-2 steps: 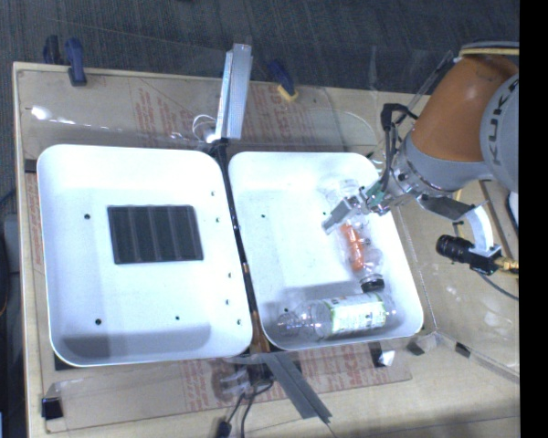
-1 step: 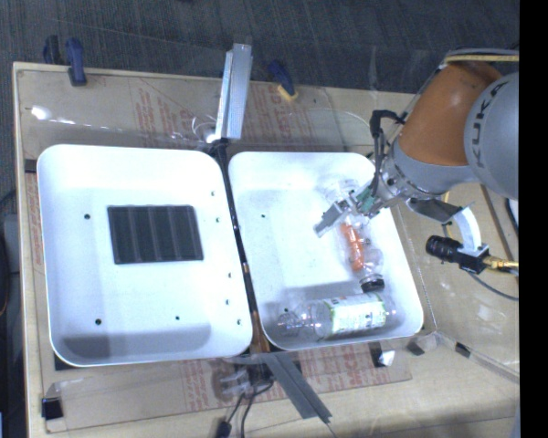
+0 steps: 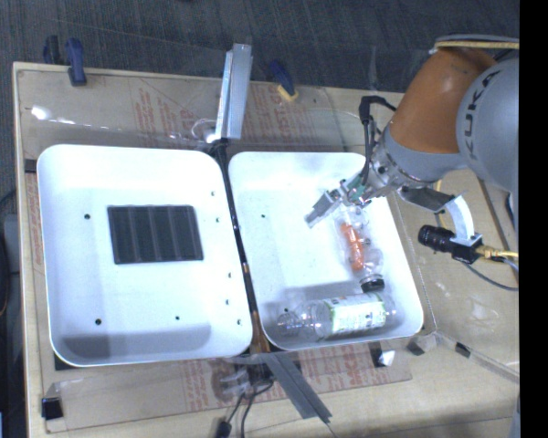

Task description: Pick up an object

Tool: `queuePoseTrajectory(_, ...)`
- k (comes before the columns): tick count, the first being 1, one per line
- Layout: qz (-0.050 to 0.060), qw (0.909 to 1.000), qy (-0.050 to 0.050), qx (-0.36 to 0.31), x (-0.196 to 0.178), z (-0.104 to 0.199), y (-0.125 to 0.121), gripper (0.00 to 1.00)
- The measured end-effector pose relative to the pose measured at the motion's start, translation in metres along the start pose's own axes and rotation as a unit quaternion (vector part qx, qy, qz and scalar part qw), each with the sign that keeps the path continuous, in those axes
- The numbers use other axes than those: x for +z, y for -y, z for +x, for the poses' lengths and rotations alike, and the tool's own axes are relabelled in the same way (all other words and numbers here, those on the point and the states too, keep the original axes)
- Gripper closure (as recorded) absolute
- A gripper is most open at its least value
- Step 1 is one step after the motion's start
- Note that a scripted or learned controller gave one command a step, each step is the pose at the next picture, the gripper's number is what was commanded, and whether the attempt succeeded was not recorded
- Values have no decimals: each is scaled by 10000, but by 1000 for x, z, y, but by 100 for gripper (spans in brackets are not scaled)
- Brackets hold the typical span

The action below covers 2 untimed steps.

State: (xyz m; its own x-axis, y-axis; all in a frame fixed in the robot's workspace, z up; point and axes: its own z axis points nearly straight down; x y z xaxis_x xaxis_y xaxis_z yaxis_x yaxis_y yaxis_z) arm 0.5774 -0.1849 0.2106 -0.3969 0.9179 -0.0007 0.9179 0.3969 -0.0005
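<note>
Dark carpet surrounds the bench (image 3: 466, 336). Pincer (image 3: 333, 201) is positioned low in the right bin (image 3: 256, 245), above a small bottle (image 3: 358, 245); its spread cannot be told.

Two white bins (image 3: 73, 167) (image 3: 283, 167) on worktop (image 3: 475, 318). One dark ribbed panel (image 3: 154, 234) in left bin. Two clear plastic bottles in right bin: one with orange contents (image 3: 356, 245), one white-labelled (image 3: 342, 317). Two blue clamps (image 3: 75, 60) (image 3: 283, 78) at far edge.

The right bin (image 3: 256, 245) is bare on its left; bottles (image 3: 347, 316) crowd its right and near wall.
</note>
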Motion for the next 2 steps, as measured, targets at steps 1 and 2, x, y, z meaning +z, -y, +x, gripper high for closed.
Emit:
queuePoseTrajectory(1,12,10000,-11,-35,56,-18,21,0)
queuePoseTrajectory(2,7,9999,-13,115,68,-21,17,0)
